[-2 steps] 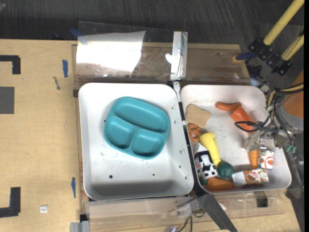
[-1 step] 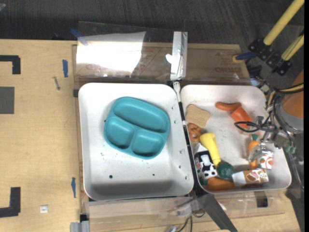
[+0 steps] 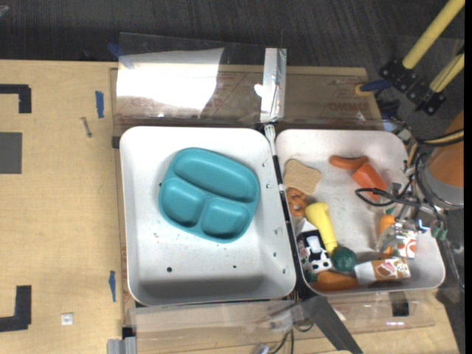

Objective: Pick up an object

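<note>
Two white bins side by side on the desk, the arm reaching in over the right one.

Jaws (image 3: pixel 402 223) sit low at the right edge of the right bin (image 3: pixel 346 140), amid black cables, and whether they are wide, narrow or holding anything cannot be told. Just beside them lie a small orange piece (image 3: pixel 386 222) and, nearer, a white bottle with a red label (image 3: pixel 383 270). Farther left in that bin are a yellow toy banana (image 3: pixel 321 225), a dark green ball (image 3: pixel 343 257), a slice of toast (image 3: pixel 302 176), and a black-and-white block (image 3: pixel 313 248); an orange carrot (image 3: pixel 359 169) lies at the far side. Left bin (image 3: pixel 147 257) carries a teal divided plate (image 3: pixel 209 192) near its centre.
</note>
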Action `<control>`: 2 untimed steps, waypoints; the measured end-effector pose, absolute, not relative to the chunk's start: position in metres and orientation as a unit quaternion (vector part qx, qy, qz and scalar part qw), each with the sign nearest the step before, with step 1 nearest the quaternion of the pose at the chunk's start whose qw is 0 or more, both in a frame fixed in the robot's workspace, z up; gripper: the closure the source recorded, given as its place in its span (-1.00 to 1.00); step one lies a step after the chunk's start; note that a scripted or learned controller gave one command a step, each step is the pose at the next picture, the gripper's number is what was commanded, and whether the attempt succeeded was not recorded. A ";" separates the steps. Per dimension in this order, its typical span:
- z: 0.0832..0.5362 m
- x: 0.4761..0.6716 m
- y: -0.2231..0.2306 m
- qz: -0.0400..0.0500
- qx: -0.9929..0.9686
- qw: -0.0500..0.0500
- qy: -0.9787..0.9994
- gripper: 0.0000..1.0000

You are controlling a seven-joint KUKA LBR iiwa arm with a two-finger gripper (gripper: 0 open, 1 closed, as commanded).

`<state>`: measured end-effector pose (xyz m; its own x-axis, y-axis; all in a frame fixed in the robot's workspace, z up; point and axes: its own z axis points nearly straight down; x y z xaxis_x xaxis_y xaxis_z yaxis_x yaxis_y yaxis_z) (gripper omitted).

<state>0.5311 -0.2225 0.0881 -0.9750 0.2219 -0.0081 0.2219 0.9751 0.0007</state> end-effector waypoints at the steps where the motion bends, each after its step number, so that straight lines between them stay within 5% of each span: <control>1: 0.088 0.509 -0.222 0.000 0.171 0.005 0.985 -1.00; 2: 0.101 0.513 -0.222 -0.001 0.170 0.011 0.985 1.00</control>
<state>0.5134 -0.2218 0.1011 -0.9419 0.3352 -0.0220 0.3353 0.9421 0.0014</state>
